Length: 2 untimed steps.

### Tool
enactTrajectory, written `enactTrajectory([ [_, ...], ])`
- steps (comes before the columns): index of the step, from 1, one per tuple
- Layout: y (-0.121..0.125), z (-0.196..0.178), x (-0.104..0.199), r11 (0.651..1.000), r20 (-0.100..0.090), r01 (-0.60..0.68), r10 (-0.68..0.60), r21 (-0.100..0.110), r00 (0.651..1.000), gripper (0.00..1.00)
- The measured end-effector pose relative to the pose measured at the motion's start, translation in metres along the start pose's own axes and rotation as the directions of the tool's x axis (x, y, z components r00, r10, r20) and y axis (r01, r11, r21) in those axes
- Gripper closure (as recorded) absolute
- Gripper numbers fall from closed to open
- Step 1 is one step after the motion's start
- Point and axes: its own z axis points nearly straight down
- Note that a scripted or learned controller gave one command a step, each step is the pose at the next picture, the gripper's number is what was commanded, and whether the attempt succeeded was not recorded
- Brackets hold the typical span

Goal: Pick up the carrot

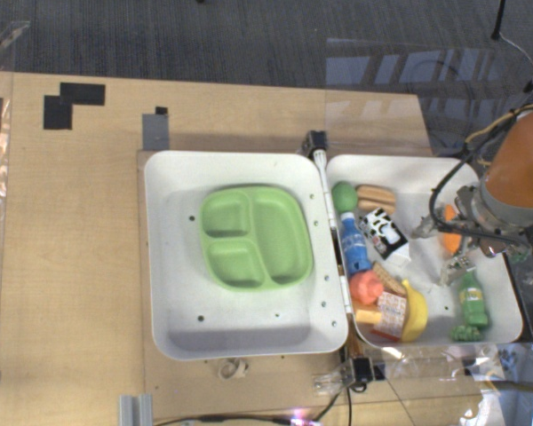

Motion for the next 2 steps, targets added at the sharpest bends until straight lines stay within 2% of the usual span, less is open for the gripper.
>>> enactTrajectory([
  [1,0.013,0.000,0.037,0.997,0.007,-0.080,0.080,0.004,0.997,0.00],
  [2,0.022,0.000,0.065,0.966,0.007,0.257,-0.257,0.006,0.966,0.00],
])
